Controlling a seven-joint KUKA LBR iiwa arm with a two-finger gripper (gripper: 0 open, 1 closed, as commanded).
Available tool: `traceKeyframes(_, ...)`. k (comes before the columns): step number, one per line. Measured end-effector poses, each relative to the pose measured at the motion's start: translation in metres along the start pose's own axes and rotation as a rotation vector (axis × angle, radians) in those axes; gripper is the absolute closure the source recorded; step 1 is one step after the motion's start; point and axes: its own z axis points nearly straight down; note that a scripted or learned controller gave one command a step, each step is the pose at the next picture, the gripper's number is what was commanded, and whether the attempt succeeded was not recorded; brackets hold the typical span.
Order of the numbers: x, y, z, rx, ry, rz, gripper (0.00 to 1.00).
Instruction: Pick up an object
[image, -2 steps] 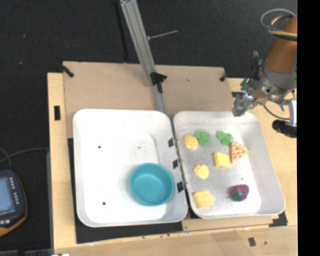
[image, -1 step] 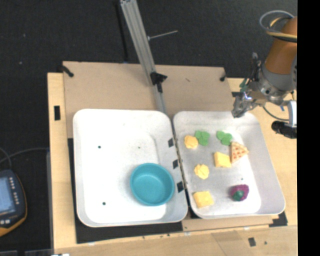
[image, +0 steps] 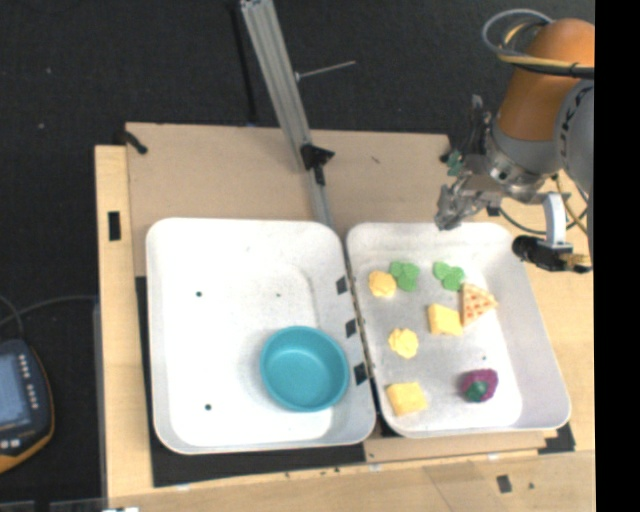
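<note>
The gripper (image: 452, 212) hangs in the upper right of the frame, just over the top rim of the right bin (image: 530, 300). It is dark and small in the view, so I cannot tell how it is set. Nothing hangs from it.

The things to pick up lie in the right bin, lower in the frame than the gripper. There are 2 green pieces (image: 404, 274) (image: 449, 273), a pizza slice (image: 476, 301), a purple piece (image: 479, 385) and 4 yellow pieces (image: 382, 285) (image: 443, 319) (image: 403, 343) (image: 405, 398).

What could go wrong? The pieces are small and sit low, so the gripper could close on air and come up with nothing. The left green piece touches a yellow piece, so a grab there could push both or catch 2. The pizza slice sits just beside a yellow block, and it looks flat, so it may slip out. The gripper is right at the rim, so it could bump the bin wall if it drops straight down.

The bins look like hard, smooth white plastic with round corners. The food looks like toy plastic, lumpy and shiny. The yellow block at the bottom is boxy. The purple piece is round with a green top.

A blue bowl (image: 304, 367) sits in the left bin (image: 200, 260). It looks round, smooth and deep. The counter (image: 220, 180) is flat brown board.
</note>
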Motion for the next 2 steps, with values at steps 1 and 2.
traceKeyframes(1, 0.050, 0.006, 0.004, 0.002, 0.001, 0.000, 1.00)
traceKeyframes(2, 0.110, -0.004, -0.006, 0.002, 0.002, -0.001, 1.00)
